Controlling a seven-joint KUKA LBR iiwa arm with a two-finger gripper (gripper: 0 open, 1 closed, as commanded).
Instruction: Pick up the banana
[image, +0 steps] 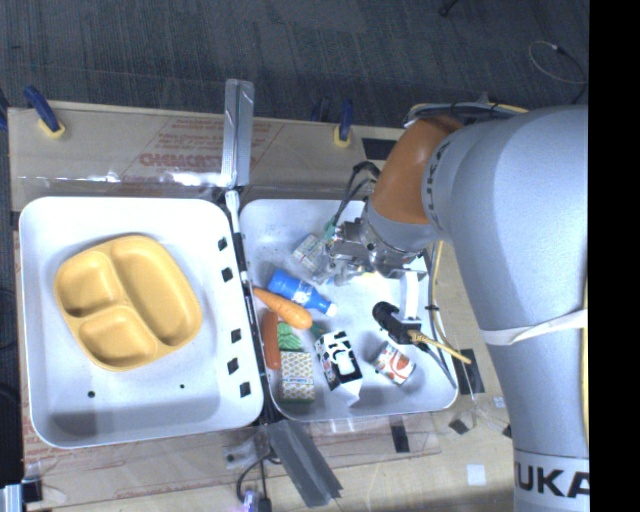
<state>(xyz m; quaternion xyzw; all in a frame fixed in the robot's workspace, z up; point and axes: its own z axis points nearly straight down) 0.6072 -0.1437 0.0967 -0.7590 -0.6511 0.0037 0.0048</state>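
Observation:
My gripper (342, 248) hangs low over the back of the right bin (262, 222), reaching in from the right. Its tip is at a clear crumpled plastic item (310, 248), and I cannot tell whether they touch. Just in front lies a blue bottle (298, 291), and an orange carrot (282, 307) lies slanted beside it. The grey arm and its orange band (405, 185) hide the bin's back right part.
Along the right bin's front lie a reddish sausage (270, 340), a green box (295, 370), a black-and-white carton (338, 360) and a red-and-white can (395, 364). The left bin (60, 415) holds a yellow divided plate (125, 298).

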